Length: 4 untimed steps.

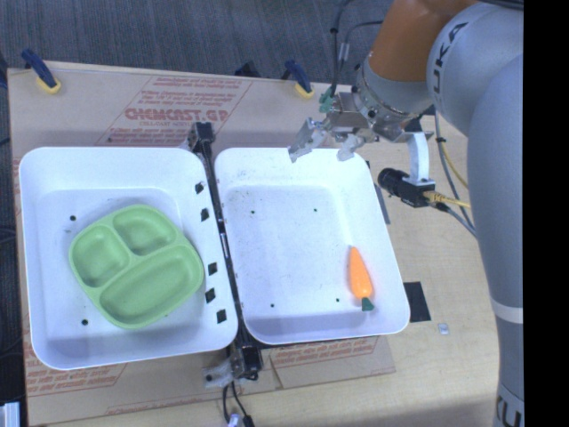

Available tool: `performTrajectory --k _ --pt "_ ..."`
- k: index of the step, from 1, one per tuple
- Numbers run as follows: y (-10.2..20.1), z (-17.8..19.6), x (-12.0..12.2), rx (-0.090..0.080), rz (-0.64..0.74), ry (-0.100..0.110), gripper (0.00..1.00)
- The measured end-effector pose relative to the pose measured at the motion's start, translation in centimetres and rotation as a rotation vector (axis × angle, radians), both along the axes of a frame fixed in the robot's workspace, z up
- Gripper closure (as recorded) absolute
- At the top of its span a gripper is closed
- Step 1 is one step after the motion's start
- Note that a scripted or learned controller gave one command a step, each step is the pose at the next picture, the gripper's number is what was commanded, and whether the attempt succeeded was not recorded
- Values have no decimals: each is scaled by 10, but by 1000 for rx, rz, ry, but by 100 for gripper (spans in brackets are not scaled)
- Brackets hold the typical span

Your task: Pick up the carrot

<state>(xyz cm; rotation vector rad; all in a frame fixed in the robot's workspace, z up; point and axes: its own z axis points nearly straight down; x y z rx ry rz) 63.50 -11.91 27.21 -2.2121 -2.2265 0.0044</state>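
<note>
You have the carrot (359,275) lying in the right bin (267,327), at about four o'clock from that bin's centre, close against its right wall. It is orange, with its narrow tip pointing toward twelve o'clock and a small green stub at its six o'clock end, near the bin's lower right corner. Nothing touches it.

Look to the gripper (324,147) at about twelve o'clock of the right bin, over its far rim. Its two fingers stand spread apart, with nothing between them. One fingertip (297,152) reaches toward ten o'clock, the other sits just beside the bin's upper right corner. The gripper is well apart from the carrot, which lies toward five o'clock from it.

The grey arm (484,123) comes in from three o'clock, and you can see its orange band (404,25) above the wrist, with cables looping around it.

In the left bin (36,238) you have a green divided plate (136,264), with two small compartments at its far side and one long compartment nearer you. It sits a little toward six o'clock of that bin's centre. The two bins touch along a dark clipped seam, and both rest on a cardboard sheet (169,105) with red lettering.
</note>
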Motion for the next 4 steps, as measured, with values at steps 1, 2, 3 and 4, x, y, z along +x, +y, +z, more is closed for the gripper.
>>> performTrajectory --k 1,2,3,4 --pt "-82 -22 -59 -2 -1 0 0" --pt "-92 -137 -113 1 0 1 0" --pt "-88 -175 -136 4 7 -15 0" --pt "-86 -175 -150 5 12 -20 0"
